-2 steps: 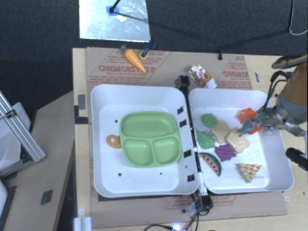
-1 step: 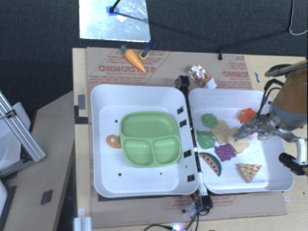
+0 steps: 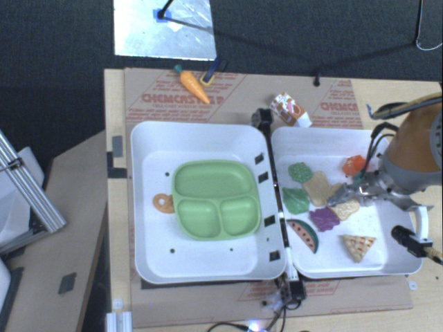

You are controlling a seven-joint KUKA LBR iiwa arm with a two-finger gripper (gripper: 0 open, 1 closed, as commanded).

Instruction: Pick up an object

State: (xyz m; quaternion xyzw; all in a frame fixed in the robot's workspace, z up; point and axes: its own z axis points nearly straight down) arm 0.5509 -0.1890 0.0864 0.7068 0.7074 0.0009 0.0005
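Observation:
My gripper (image 3: 345, 195) reaches in from the right and hangs low over the middle of the right bin (image 3: 325, 138). Directly beneath and beside it lie a tan cracker (image 3: 347, 209) and a tan bread slice (image 3: 317, 187). Purple grapes (image 3: 324, 219) sit just below-left of it. A red-orange piece (image 3: 354, 164) lies behind it. Further off are a green floret (image 3: 300, 171), a green leaf (image 3: 295, 200), a watermelon slice (image 3: 304, 234) and a pizza wedge (image 3: 358, 246). Nothing is visibly held.
The left bin (image 3: 201, 138) holds a green divided plate (image 3: 215, 199) and a small orange ring (image 3: 163, 203). Behind the bins lie a toy carrot (image 3: 194, 86) and a small packet (image 3: 289, 109). The arm's orange band (image 3: 415, 140) rises over the right bin's right side.

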